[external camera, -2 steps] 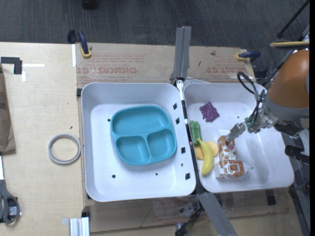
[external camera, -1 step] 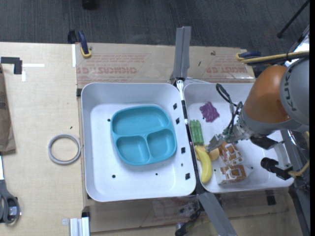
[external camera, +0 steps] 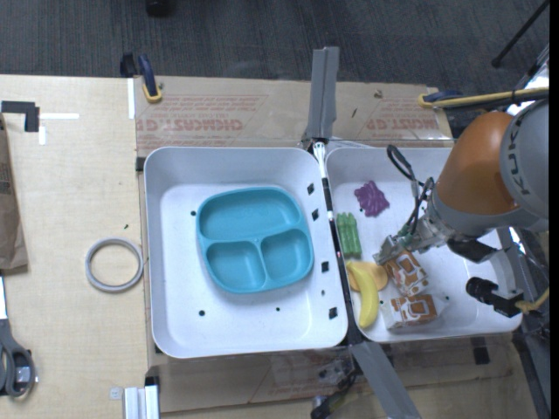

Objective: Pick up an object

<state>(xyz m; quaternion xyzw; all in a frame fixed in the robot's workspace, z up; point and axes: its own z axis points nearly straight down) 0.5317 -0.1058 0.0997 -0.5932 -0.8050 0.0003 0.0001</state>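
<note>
In the right bin (external camera: 454, 321) lie a purple bunch of grapes (external camera: 372, 197), a green ridged piece (external camera: 348, 234), a yellow banana (external camera: 367, 290) and two brown-and-white waffle-like pieces (external camera: 407, 273) (external camera: 412, 311). My gripper (external camera: 395, 251) hangs low over the middle of this bin. It sits at the upper waffle piece's top-left corner, just right of the banana's upper end. The orange band of the wrist (external camera: 476, 173) hides part of the bin's far right side.
The left bin (external camera: 166, 312) holds a blue three-compartment plate (external camera: 255, 239). A grey ring (external camera: 114, 264) lies on the wooden bench to the left. Scissors (external camera: 13, 365) rest at the bench's front left edge. A metal divider (external camera: 324, 94) stands between the bins at the back.
</note>
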